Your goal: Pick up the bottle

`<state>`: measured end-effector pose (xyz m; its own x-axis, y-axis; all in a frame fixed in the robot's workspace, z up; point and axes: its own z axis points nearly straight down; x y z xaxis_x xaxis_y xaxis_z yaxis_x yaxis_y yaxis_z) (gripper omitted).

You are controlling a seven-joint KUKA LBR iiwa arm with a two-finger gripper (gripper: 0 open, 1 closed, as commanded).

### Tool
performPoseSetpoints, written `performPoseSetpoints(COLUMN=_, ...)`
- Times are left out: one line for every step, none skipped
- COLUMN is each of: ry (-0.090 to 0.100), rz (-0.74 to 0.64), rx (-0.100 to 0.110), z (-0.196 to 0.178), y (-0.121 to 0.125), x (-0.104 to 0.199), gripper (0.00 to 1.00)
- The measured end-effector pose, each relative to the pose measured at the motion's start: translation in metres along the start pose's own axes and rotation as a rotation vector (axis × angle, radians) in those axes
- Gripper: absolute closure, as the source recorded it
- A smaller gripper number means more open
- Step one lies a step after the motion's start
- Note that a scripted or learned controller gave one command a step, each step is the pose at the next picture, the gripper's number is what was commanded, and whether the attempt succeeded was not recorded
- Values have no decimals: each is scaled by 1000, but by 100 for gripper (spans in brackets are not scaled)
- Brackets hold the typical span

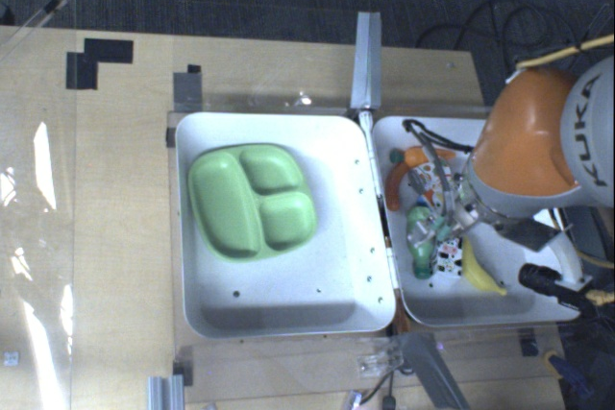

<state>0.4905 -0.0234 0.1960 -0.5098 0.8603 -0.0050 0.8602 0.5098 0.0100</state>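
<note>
A small clear-green bottle [420,243] lies in the right bin [500,298], near its left wall, among other small items. My gripper [450,206] hangs low over this clutter, just above and to the right of the bottle, and the arm's orange band [524,134] hides much of the bin behind it. From this view I cannot tell whether the gripper touches the bottle.
The left bin [279,307] holds a green divided plate [252,200]. Around the bottle lie an orange item [415,158], a yellow banana [478,272] and a small white spotted piece [446,256]. A metal post [366,62] stands between the bins at the back.
</note>
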Motion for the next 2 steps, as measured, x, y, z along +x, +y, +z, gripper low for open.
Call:
performPoseSetpoints(ry=2, rz=-39, rx=4, z=11, y=5, x=-19, gripper=100)
performPoseSetpoints(ry=2, rz=-39, rx=4, z=11, y=5, x=-19, gripper=0)
